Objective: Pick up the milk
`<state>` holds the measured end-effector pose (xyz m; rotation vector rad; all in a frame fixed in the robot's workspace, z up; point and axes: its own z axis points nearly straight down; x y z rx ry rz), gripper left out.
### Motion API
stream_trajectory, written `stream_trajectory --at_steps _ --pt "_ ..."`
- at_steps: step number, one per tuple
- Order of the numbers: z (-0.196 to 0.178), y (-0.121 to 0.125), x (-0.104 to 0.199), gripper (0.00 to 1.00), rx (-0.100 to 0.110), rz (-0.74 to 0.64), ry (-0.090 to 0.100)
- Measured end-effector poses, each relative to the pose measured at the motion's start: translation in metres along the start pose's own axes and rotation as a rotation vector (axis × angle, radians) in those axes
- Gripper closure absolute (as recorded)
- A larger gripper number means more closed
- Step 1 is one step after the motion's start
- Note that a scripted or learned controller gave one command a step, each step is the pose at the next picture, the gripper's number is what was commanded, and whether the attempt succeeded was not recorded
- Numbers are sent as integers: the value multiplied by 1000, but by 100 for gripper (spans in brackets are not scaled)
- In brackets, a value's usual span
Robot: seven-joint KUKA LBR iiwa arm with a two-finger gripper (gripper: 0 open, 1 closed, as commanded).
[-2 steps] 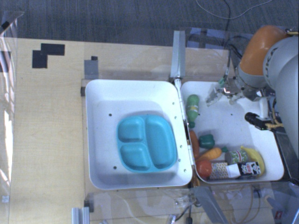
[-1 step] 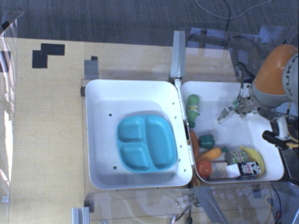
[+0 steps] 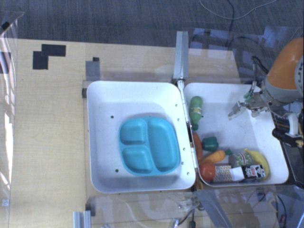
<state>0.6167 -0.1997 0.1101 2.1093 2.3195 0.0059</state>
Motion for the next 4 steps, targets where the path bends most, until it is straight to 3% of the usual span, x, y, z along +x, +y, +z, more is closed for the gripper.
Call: stream_trajectory --at_steps 1,2,3,4 --pt "23 43 28 0 0 319 0" --pt "21 -11 71 0 -2 378 2" --pt "2 -34 56 0 3 409 1" --pt "22 -6 35 0 -3 377 1"
